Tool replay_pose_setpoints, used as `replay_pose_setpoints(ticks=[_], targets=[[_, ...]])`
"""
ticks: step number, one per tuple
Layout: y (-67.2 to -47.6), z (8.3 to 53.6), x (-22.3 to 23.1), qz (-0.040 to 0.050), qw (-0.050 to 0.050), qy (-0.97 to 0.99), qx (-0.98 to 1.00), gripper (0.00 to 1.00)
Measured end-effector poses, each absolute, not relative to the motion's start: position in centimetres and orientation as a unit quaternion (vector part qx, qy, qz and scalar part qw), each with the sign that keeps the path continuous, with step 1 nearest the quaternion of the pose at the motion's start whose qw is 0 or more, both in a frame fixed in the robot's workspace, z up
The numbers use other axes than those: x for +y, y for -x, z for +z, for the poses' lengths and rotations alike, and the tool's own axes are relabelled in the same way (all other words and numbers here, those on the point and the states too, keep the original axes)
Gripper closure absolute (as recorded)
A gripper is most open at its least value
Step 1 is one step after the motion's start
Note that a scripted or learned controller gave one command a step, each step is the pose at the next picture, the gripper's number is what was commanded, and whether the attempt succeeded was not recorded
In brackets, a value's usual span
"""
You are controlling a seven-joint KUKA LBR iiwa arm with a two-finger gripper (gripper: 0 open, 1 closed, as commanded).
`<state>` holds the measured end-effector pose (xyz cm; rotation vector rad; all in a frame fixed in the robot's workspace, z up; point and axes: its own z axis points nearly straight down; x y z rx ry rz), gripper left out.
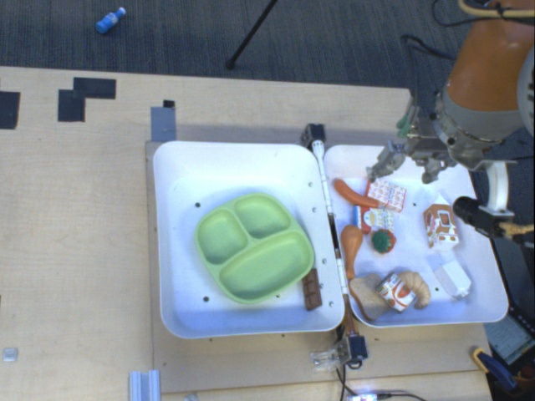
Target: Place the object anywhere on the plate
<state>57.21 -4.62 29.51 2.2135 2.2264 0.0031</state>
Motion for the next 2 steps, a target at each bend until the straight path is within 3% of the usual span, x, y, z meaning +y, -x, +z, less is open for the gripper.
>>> replay_pose_setpoints(ticks=[1,2], targets=[[-57.3,30.61,-4.57,0.0021,0.002,-0.703,0.711,1.0],[-57.3,30.59,-4.57,0.0019,0.002,-0.703,0.711,0.0]])
